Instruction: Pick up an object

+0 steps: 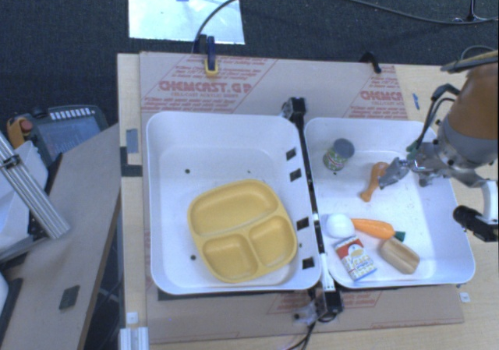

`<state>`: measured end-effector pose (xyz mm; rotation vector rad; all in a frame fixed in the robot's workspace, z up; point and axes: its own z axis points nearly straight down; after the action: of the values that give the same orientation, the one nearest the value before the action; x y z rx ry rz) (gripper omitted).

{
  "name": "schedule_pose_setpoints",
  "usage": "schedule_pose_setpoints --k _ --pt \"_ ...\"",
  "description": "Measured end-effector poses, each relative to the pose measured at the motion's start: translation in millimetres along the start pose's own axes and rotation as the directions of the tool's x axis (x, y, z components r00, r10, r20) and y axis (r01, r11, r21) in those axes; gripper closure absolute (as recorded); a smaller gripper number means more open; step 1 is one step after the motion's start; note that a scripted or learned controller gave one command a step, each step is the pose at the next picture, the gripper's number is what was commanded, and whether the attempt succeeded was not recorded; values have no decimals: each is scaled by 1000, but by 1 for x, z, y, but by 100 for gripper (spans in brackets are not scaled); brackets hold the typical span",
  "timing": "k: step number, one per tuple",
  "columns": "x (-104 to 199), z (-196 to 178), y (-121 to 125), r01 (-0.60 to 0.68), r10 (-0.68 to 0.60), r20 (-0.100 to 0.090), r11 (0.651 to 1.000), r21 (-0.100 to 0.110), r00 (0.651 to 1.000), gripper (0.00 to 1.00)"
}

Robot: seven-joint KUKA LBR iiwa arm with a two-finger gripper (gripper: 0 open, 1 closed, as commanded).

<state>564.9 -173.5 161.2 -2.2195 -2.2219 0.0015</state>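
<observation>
The right bin point(438, 220) holds several small items: a tin can point(337, 155), an orange drumstick-shaped toy point(374, 182), a white egg point(338, 225), a carrot point(373, 228), a small red and white carton point(356, 258) and a tan bread piece point(399, 256). My gripper point(395, 172) reaches in from the right and hangs low over the bin, right beside the upper end of the orange toy. From this angle I cannot make out whether it touches the toy. Nothing is visibly lifted.
The left bin point(226, 129) holds a yellow divided tray point(242, 229). A black divider strip point(306, 185) runs between the bins. The arm's grey body with its orange band point(474, 111) stands over the right bin's far right edge.
</observation>
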Motion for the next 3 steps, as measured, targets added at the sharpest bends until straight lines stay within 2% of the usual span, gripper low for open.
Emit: schedule_pose_setpoints --k 1,2,3 --pt "0 62 3 0 0 -1 1000 2 1000 0" --pt "-1 48 5 0 0 2 1000 -4 1000 100" --pt "5 -14 11 4 -4 2 1000 -9 1000 100"
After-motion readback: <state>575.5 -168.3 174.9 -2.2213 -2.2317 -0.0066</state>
